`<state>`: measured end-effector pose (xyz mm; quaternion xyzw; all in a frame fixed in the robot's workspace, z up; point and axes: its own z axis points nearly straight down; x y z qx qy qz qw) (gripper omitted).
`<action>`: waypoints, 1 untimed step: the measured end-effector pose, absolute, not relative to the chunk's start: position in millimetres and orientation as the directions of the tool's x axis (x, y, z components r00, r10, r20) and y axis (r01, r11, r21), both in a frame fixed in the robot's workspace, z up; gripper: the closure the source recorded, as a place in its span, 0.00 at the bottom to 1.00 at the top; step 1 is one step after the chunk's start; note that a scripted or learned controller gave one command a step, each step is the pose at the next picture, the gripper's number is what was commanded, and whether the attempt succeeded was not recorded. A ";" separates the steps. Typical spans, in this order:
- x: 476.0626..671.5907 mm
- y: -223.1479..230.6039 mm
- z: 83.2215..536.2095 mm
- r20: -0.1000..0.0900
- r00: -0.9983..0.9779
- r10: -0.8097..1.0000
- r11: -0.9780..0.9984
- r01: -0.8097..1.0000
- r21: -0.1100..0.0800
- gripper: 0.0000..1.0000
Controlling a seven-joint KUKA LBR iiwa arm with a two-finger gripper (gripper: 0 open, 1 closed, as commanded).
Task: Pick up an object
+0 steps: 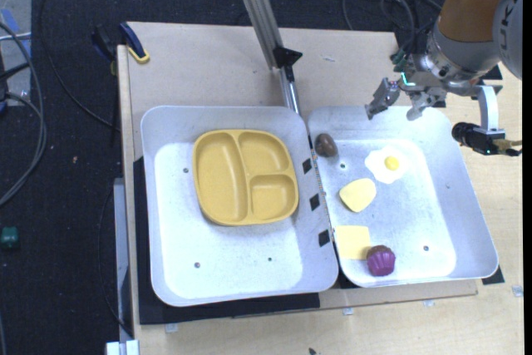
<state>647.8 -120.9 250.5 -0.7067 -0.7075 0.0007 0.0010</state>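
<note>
White left bin (166, 262) holding a yellow divided plate (245, 176), right bin (465, 237) with fried egg (388, 165), yellow wedge (357, 195), yellow square (352, 242), purple piece (381, 260), brown lump (326, 145) — gripper (397, 102) above its far edge, fingers spread, pinching nothing.
</note>
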 end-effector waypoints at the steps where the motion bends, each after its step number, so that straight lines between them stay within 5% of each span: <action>1: 648.4 -120.9 251.9 0.000 -0.002 1.000 0.002 1.000 0.000 0.00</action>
